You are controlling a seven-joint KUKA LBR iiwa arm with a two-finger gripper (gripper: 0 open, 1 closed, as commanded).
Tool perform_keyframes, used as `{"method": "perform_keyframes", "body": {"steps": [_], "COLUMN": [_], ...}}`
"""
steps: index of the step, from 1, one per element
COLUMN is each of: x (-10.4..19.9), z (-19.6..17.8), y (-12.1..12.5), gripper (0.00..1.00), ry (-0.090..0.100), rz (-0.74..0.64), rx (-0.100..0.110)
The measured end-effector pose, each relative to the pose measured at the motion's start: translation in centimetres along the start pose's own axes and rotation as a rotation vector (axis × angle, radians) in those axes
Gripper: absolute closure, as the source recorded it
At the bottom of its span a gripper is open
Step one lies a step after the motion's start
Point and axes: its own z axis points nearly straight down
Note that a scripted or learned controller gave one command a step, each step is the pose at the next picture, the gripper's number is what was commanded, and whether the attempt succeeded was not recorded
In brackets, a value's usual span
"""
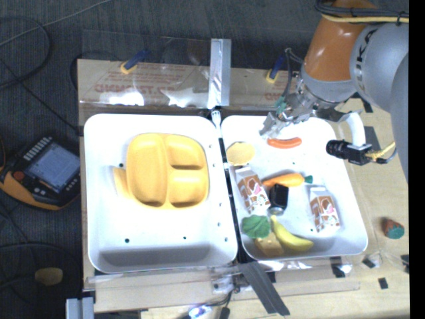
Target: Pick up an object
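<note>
- Orange band of the arm (339,42) sits over the far right corner of the right bin (355,208); the gripper (280,121) hangs low near the bin's far edge.
- Pincer state: cannot tell, since the tip is small and blurred against the white floor. Nothing seen held.
- Nearest candidate is the red sausage (285,141), lying flat just beside the tip on its near side; touching or apart, cannot tell.
- Step, as judged: approach before the grasp. Next move calls for a short descent centred across the sausage's narrow width, then a close and a straight lift.
- Sausage looks smooth, rounded, slim, probably plastic; it may roll or slip from a poor pinch.
- Other contents of the right bin: pale round disc (240,153) near the far left corner; carrot (285,179), orange and tapered, mid-bin; two printed cartons (252,190) (323,209), boxy with flat faces; small black block (278,197); banana (289,236) and green leafy piece (255,226) at the near edge.
- Left bin (99,198) carries a yellow compartment tray (166,169), glossy moulded plastic, upside down by its look.
</note>
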Motion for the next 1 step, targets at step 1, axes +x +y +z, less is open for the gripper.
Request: {"method": "perform_keyframes", "body": {"steps": [1], "x": [-2.19], "z": [2.29], "y": [-6.83], "gripper": [1.0], "ry": [0.003], "rz": [0.095], "rx": [0.001]}}
